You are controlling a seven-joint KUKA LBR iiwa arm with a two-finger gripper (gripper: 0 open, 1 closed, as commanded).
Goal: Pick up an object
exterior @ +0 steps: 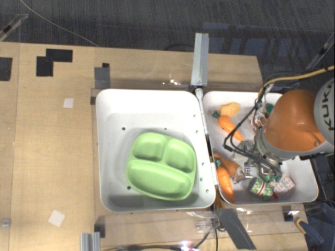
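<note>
**End effector low in the right bin**

At lower right, the end effector (256,171) sits among carrots (224,179) and a wrapped packet (261,188); its grip cannot be told. Left bin (104,140) holds a green divided plate (162,166). Farther up, another carrot (229,127).

My band (293,122) is orange; the divided plate (162,166) pale green, both bins (112,140) white, carrots (229,125) orange, desk (47,156) tan wood.

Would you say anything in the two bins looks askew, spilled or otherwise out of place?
Nothing looks damaged or spilled. The green divided plate lies alone in the left bin, turned at a slant to the walls. In the right bin, toy carrots and small packets lie jumbled under the gripper.
</note>
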